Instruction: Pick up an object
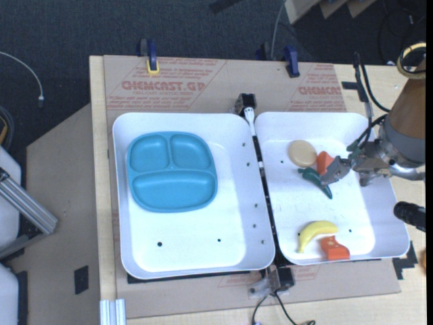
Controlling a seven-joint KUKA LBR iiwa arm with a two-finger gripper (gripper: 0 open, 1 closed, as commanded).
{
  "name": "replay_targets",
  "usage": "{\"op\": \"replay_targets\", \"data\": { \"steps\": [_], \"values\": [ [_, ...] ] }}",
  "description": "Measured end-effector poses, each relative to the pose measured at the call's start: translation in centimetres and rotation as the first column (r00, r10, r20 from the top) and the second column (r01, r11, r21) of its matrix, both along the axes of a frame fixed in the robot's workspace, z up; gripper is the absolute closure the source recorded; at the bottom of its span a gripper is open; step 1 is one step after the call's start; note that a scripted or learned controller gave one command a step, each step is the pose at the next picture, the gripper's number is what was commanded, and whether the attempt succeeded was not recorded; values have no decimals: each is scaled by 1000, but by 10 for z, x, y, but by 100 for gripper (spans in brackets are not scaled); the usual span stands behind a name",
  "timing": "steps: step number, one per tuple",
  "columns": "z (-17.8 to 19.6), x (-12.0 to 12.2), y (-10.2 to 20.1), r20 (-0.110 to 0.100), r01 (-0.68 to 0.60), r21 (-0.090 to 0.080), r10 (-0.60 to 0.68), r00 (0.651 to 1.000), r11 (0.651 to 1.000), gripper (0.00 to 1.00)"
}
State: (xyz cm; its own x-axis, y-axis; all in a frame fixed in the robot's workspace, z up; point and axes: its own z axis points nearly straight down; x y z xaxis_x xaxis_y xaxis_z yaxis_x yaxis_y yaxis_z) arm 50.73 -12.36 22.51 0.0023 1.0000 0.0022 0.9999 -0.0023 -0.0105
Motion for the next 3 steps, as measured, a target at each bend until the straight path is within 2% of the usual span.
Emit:
{"op": "replay_targets", "data": {
  "steps": [1,2,3],
  "values": [
    [5,2,0,10,-3,-2,3,1000,1000,0],
    [-58,-4,3,2,-2,0,2,1000,1000,0],
    [-116,4,3,3,-2,0,2,1000,1000,0]
  ]
}}
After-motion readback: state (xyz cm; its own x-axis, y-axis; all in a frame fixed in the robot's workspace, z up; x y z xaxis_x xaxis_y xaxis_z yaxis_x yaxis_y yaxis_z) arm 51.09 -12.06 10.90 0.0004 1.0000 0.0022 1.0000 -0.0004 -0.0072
